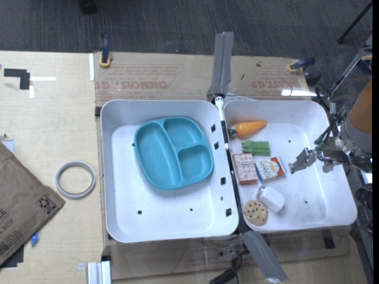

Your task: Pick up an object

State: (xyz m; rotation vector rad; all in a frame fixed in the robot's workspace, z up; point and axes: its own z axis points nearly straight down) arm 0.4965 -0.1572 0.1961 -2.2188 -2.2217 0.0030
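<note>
Claw (301, 160) of your arm hovers low in the right white bin (308, 209), beside the small red-and-white carton (270, 169); finger state too blurred to tell, wrist cut off at the edge.

a roll of tape (75, 178) is lying on the wooden bench (47, 117) left of the bins; a brown cardboard box (21, 203) is resting at the bench's lower left corner.
</note>
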